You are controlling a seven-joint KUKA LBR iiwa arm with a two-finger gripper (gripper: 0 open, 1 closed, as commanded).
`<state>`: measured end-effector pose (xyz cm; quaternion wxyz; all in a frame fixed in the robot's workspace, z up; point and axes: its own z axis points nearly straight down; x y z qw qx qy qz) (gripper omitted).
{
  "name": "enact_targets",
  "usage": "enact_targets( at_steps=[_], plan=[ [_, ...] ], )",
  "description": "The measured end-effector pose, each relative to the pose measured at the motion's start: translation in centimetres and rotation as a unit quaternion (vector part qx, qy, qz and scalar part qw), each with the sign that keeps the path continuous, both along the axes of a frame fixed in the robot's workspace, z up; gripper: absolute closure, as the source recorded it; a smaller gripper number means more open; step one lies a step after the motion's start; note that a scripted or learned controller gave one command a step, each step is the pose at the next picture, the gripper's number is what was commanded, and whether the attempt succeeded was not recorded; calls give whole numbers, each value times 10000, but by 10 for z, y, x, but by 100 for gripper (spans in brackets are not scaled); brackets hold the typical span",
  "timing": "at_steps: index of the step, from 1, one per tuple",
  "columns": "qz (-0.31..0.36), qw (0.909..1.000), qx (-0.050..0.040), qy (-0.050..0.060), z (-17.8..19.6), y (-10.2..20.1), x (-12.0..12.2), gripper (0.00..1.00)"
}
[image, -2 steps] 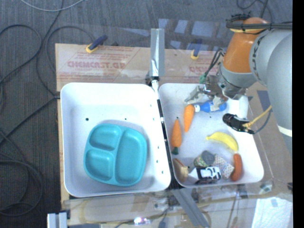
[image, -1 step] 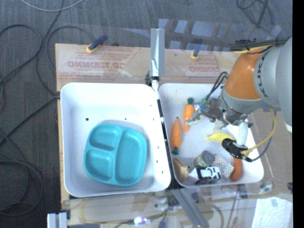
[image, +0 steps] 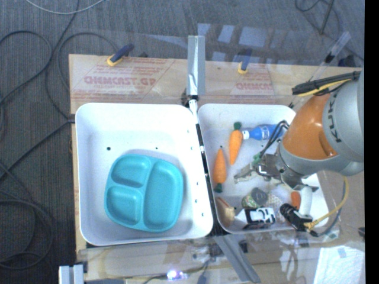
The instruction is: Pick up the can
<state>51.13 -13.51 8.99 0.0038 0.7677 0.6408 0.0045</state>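
Two white bins (image: 89, 158) sit on a pale brown board printed with faded red lettering. The left bin holds a turquoise divided plate (image: 144, 192). In the right bin (image: 249, 114) lie two orange carrots (image: 220, 165) with green tips, a bottle (image: 259, 132) that looks blue and white, and a black-and-white can (image: 259, 215). The arm (image: 331, 129) is grey with an orange band

Glossy turquoise plastic tray (image: 144, 191), smooth white plastic bins (image: 89, 158), matt orange toy carrots (image: 220, 165)
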Motion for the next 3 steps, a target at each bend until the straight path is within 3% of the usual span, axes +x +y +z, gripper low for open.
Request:
enact_targets(
  at_steps=[1,2,3],
  plan=[
    [0,10000,1,-6,9,0,1,100],
    [0,10000,2,-4,9,0,1,0],
    [3,10000,14,6,17,1,1,100]
  ],
)
